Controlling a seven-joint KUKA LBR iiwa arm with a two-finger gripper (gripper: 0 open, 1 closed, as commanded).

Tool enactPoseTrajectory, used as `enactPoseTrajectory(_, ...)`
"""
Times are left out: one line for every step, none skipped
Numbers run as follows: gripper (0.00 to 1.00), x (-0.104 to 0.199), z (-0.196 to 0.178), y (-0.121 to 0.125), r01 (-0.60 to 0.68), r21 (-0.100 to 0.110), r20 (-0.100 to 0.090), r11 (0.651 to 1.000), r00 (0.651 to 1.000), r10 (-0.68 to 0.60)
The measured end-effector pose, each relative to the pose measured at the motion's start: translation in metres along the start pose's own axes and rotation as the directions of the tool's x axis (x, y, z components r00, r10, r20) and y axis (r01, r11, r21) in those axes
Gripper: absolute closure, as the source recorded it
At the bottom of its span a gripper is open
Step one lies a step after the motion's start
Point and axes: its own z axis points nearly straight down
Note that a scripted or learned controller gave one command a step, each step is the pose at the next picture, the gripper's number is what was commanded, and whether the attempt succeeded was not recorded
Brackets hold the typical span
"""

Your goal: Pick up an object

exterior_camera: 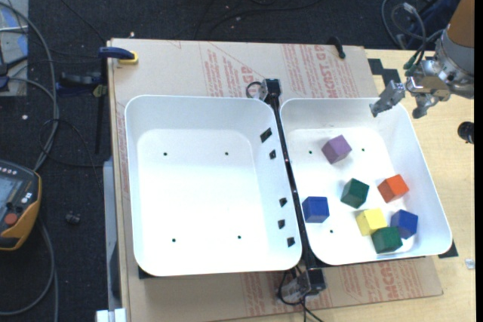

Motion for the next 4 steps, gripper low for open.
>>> enactPoseTrajectory(0.00, 0.060, 0.145, -0.082, 0.001, 0.013, -0.004, 1.000, 1.000, -0.001)
enactPoseTrajectory(0.00, 0.066, 0.169, -0.022, 0.002, 0.001, 0.000, 1.000, 1.000, -0.002)
enactPoseTrajectory(0.00, 0.088, 0.167, 0.046, 0.003, -0.002, 0.000, 1.000, 1.000, -0.003)
enactPoseTrajectory(0.00, 0.097, 0.166, 0.015, -0.001, -0.001, 0.000, 1.000, 1.000, 0.001)
